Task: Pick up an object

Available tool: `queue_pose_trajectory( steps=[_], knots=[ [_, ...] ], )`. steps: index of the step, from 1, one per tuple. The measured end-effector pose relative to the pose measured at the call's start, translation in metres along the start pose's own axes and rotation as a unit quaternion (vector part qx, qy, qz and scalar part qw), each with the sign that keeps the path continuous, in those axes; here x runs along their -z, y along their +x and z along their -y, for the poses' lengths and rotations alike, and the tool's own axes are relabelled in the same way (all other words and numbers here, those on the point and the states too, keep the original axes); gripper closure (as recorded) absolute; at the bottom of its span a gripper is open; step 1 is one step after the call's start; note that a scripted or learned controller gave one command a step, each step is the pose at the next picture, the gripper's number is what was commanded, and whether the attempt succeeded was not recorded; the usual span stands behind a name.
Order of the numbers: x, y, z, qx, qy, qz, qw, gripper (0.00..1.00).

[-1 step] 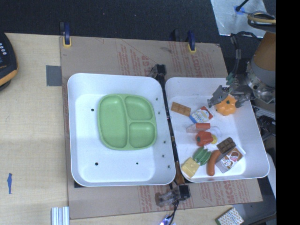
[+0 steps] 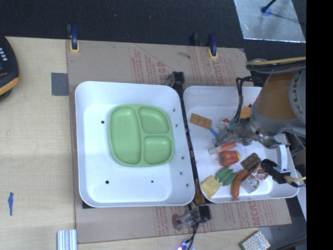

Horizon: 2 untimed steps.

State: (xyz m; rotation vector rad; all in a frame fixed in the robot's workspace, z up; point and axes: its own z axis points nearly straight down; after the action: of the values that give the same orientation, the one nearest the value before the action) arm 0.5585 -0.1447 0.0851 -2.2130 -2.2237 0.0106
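Camera view looks down on two shallow white bins side by side: the left bin carries a pale green divided plastic plate near its middle, and the right bin carries a heap of small toy foods. The grey arm with its orange band reaches over the right bin's far right side, its gripper low among the toys near the bin's centre, beside a red pepper-like piece. Whether the pincer is released or clenched cannot be told. Toward the near edge lie a yellow cheese wedge, a green leafy piece and a brown sausage; a tan cracker lies by the left wall.
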Motion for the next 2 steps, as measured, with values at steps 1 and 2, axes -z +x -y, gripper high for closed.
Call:
queue_pose_trajectory(
  steps=[1, 2],
  knots=[
    [0.007, 0.038, 0.048, 0.000, -0.001, -0.001, 1.0000, 0.00],
    [0.006, 0.044, 0.083, 0.000, -0.002, -0.001, 1.0000, 0.00]
  ],
)
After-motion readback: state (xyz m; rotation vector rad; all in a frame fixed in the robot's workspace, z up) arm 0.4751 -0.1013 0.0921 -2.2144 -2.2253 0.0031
